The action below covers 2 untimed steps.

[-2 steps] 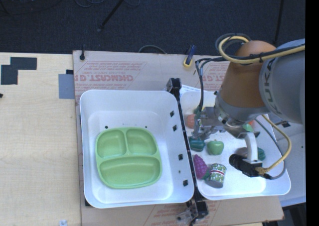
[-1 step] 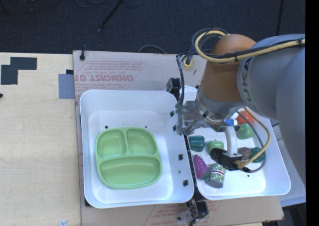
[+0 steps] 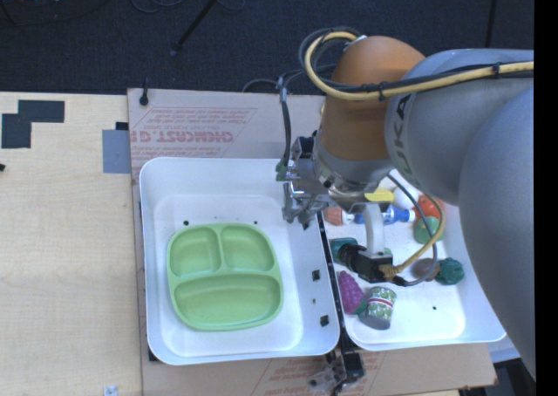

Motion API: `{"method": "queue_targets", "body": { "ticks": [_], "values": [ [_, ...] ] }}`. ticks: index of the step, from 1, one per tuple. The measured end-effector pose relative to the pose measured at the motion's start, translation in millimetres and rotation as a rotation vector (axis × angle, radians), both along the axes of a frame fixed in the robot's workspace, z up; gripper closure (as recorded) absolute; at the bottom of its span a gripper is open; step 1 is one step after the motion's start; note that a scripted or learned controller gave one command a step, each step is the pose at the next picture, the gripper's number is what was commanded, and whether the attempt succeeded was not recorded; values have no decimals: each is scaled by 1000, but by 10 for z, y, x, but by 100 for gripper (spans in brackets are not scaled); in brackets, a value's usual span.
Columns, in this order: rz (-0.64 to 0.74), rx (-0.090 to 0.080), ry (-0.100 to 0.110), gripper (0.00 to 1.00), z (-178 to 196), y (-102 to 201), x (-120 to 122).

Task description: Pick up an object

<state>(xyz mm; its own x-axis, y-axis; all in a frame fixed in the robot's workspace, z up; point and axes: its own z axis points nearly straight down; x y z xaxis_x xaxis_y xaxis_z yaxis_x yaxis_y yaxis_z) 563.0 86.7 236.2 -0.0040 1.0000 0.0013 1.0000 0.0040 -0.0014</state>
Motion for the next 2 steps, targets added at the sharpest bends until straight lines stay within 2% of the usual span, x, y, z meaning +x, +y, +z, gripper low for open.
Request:
{"method": "queue_targets", "body": {
  "ticks": [1,2],
  "values": [
    [-3,-2,2,100,-1,56,33],
    [-5,-3,5,100,-197,75,14]
  ]
}}
